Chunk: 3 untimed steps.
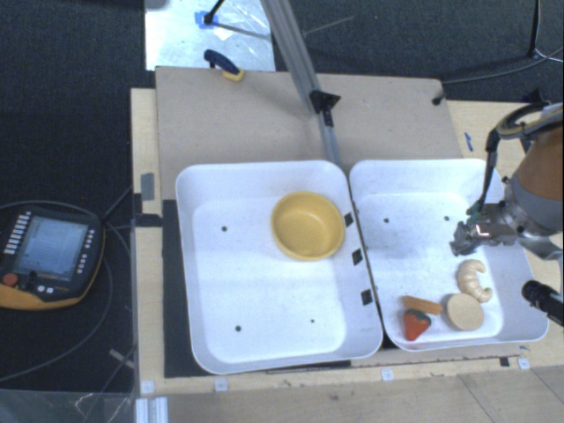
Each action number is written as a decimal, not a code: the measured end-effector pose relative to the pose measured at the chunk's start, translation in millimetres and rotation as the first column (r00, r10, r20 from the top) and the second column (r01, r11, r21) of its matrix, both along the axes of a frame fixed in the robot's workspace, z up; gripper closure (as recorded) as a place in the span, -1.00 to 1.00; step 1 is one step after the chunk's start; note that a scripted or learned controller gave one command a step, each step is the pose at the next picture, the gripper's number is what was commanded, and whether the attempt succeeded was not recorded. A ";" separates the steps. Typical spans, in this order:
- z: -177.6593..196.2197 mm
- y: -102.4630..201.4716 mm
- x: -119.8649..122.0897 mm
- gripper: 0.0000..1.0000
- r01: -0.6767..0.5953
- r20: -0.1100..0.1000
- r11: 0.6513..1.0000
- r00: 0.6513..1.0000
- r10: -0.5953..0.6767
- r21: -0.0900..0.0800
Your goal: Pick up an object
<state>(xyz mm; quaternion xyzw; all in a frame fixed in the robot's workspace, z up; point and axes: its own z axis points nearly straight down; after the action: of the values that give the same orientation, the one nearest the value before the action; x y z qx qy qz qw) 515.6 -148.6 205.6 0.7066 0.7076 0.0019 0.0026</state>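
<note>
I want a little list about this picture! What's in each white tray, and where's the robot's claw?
left tray: one yellow bowl, upright, near the tray's far right part
right tray: a croissant, a round tan disc, a strawberry and a small orange stick, all grouped in the near right corner
claw: over the right tray, just above the croissant in the view
claw holding something: nothing seen between its fingers
beside the bench: a control pad with a screen on the floor at left

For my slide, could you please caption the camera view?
Hand above croissant in right bin; yellow bowl in left bin.
</note>
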 end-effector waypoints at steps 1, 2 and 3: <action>62.9 0.7 3.0 1.00 0.000 0.000 1.000 1.000 0.000 0.000; 53.8 44.0 17.6 1.00 -0.002 -0.005 1.000 1.000 0.002 0.002; 53.2 100.6 17.8 1.00 -0.003 -0.006 1.000 1.000 0.003 0.001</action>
<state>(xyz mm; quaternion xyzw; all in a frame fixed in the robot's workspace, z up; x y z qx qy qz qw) 533.3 -47.9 258.8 0.7054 0.7088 0.0003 0.0003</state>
